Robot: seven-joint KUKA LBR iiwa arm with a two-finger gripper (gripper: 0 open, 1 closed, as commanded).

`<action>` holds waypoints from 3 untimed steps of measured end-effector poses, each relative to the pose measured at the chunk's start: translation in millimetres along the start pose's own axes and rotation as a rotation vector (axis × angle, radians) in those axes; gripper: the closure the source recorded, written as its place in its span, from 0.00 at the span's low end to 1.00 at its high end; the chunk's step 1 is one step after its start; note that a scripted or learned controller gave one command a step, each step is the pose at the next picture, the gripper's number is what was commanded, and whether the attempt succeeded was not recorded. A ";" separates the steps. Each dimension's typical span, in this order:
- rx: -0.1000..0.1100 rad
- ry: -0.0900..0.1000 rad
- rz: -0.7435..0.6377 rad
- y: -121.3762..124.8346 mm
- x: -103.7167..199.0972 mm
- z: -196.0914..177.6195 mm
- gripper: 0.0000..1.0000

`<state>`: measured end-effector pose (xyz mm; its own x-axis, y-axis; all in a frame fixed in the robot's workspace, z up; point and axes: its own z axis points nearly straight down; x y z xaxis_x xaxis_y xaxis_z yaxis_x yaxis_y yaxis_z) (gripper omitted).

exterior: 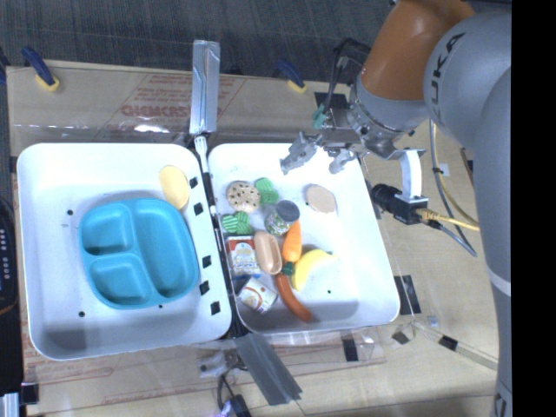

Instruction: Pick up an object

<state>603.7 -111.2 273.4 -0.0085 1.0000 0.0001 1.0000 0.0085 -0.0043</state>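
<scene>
The gripper (320, 156) hangs over the back edge of the right bin (369, 233), fingers (297, 155) spread fairly wide with nothing between them, not touching any of the stuff below. The closest thing to it is a tan oval piece (321, 200), lying by itself just in front of the fingers.

The rest of the toy food is piled along the left side of that bin: a cookie (243, 195), a green bit (265, 188) next to it, a small can (281, 218), a carrot (292, 241), a banana (310, 267) and a hot dog (293, 301), plus a few packets at the front left that are too jumbled to tell apart.

The left bin (43, 233) has a blue divided tray (139, 252) in it and a yellow lemon-ish thing (174, 186) at its back right corner, touching the tray's edge.

Both bins sit on a wooden bench (434, 372) with a cardboard sheet (130, 102) behind them. A cable (452, 222) runs off the wrist toward the right.
</scene>
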 end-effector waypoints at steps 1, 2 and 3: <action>-0.007 0.001 0.066 -4.8 49.5 -67.3 0.00; 0.005 -0.003 0.035 -43.6 -21.2 3.0 0.00; 0.008 0.001 0.119 -96.0 -80.3 141.9 0.00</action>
<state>507.8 -192.3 131.8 0.1099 0.9939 0.0005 0.9939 -0.1099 -0.0119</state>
